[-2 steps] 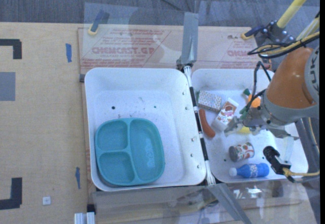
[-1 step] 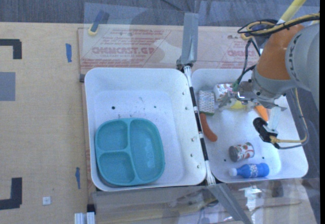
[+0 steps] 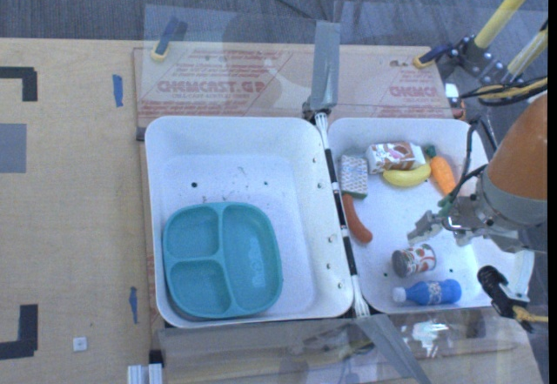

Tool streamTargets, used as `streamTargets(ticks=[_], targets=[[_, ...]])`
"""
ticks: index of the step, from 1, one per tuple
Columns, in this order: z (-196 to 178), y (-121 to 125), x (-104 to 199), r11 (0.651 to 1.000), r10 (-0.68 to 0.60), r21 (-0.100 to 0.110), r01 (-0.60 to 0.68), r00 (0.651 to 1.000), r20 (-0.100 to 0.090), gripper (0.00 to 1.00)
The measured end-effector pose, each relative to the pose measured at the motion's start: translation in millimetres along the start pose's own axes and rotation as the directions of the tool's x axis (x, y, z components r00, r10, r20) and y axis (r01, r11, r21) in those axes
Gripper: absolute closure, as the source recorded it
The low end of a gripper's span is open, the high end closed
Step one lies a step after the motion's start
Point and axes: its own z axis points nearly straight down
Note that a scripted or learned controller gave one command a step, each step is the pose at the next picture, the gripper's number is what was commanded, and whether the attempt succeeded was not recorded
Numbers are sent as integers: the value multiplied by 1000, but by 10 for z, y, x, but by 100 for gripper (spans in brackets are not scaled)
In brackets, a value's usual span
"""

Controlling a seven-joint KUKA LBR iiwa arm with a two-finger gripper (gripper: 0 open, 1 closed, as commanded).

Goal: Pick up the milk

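Observation:
A white carton with red-brown print (image 3: 393,155), which looks like the milk, lies on its side at the back of the right bin (image 3: 383,282). A blue bottle with a white cap (image 3: 430,293) lies near that bin's front wall. My gripper (image 3: 433,226) hangs over the right half of the right bin, just above and behind a small can (image 3: 414,260). It is well in front of the carton and behind the bottle. Nothing shows in its grasp.
A banana (image 3: 407,176) and a carrot (image 3: 443,174) lie just in front of the carton. A grey block (image 3: 353,173) and a sausage (image 3: 357,222) sit by the divider. The left bin (image 3: 226,143) holds a teal divided plate (image 3: 223,260).

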Motion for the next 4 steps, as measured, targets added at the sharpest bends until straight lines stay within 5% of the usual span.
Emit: streamTargets(ticks=[1,2,3,4], targets=[[527,-78,299,969,-247,-8,247,969,3,0],[423,-60,286,970,-243,-14,243,970,6,100],[-220,-48,-89,961,-276,-3,276,961,2,100],[-436,-104,558,669,-743,-2,743,669,2,100]])
